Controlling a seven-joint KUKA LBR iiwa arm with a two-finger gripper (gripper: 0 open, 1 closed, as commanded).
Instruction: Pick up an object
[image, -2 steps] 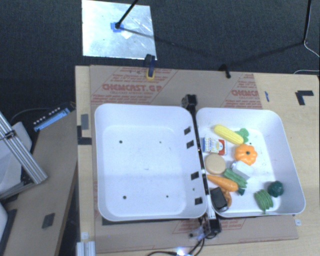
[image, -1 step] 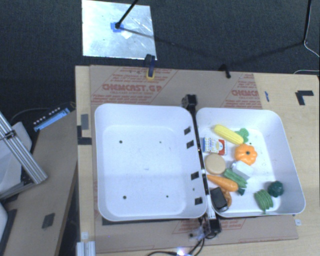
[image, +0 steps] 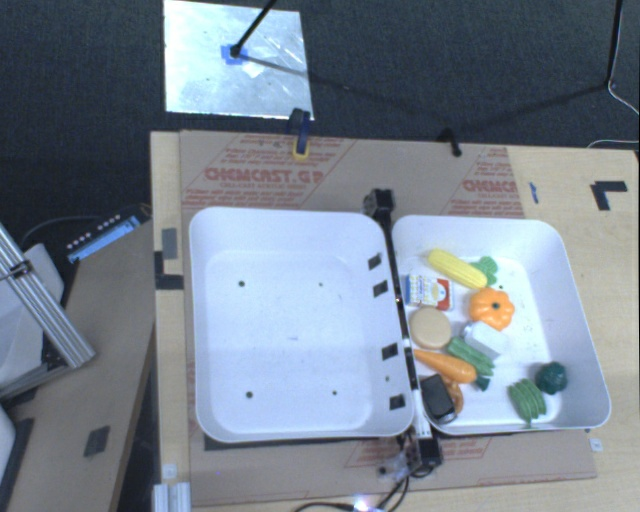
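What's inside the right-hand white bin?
The right bin holds toy food: a corn cob, orange pumpkin, carrot, round tan disc, green pieces and a black block. Whatever lies beneath them is covered.

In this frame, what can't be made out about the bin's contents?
- Card: print too small to read.
- Black item: too dark and small to identify; it covers part of the carrot.
- Pale block: hidden partly behind the pumpkin, blurred.

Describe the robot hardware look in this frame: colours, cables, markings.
White left bin and white right bin, shallow, rounded corners, on a cardboard sheet with red print. Small black clips line their shared edge. A thin black cable crosses the dark floor.
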